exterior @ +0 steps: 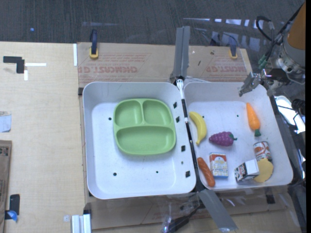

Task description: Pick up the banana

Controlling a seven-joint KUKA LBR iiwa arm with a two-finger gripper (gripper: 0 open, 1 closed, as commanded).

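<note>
The grey arm with its orange band (297, 33) is cut off by the right edge of the view. Its two-finger gripper (249, 86) sits above the far rim of the right white bin (284, 144); the finger spacing is too small to tell. The small white carton (246, 171) partly covers the yellow wedge-shaped piece (265, 171) (print unreadable).

A robotics lab: bench (39, 130) with two white bins (92, 144), clamps (93, 50) at 11 o'clock, arm cabling (272, 38) at 2.
</note>
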